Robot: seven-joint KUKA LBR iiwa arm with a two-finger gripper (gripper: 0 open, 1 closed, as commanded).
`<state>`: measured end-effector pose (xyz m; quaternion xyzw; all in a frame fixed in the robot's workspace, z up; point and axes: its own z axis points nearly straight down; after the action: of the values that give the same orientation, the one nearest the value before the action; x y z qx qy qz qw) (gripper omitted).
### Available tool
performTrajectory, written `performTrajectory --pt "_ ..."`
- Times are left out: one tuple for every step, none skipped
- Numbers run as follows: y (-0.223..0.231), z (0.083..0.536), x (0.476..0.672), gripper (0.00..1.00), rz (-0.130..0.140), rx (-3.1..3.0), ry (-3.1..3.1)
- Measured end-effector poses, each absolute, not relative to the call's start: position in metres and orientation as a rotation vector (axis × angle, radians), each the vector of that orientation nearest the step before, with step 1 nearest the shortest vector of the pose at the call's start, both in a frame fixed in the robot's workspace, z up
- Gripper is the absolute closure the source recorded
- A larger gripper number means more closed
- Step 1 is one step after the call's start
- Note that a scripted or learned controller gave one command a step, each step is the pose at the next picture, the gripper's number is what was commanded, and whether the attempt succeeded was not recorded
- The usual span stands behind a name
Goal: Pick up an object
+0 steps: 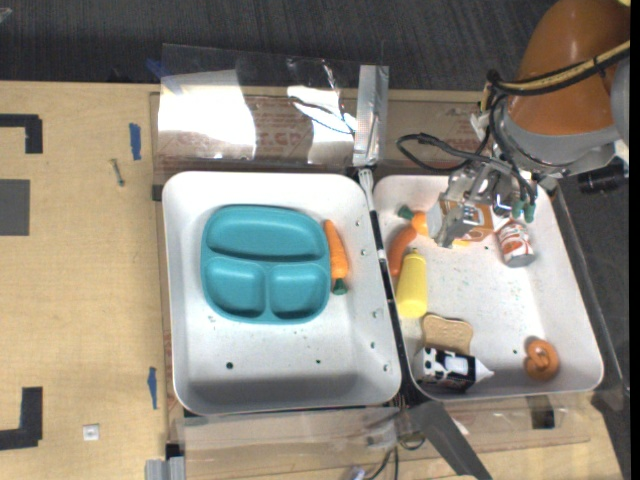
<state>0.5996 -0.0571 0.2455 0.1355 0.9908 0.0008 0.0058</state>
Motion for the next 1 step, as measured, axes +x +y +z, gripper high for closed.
performTrajectory --pt "-0.077 0.2077 0.6525 1.0 0.0 0.413 3.111"
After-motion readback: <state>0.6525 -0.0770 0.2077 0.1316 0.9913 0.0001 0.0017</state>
